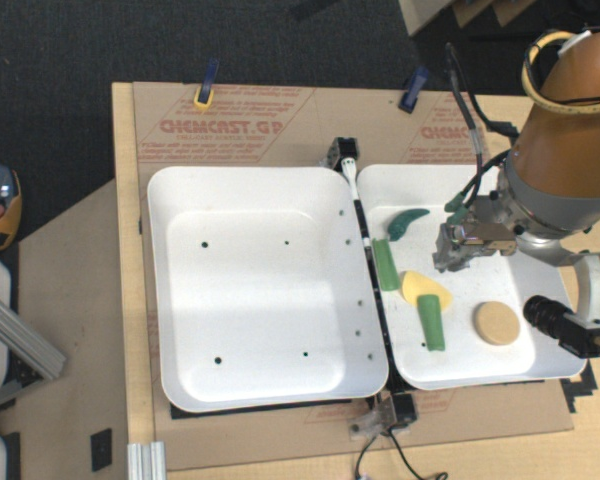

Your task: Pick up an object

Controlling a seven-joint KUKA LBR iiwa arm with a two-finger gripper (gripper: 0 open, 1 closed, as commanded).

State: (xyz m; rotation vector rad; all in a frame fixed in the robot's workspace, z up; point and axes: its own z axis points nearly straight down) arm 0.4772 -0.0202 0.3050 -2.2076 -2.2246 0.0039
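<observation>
The right bin (540, 363) holds several small objects. A dark teal curved piece (406, 222) lies near its upper left. A green stick (384, 264) lies along the bin's left wall. A yellow piece (424, 288) touches a second green stick (432, 323) below it. A tan round disc (497, 323) sits toward the lower right. My gripper (454, 257) hangs over the middle of this bin, just right of the yellow piece and below the teal piece. Nothing shows between its fingers.
The left bin (180, 208) lies beside the right one, with a black divider rail (365, 238) between them. Both rest on a cardboard sheet (230, 118) held by clamps. A black cylinder (560, 325) juts in at the right bin's right edge.
</observation>
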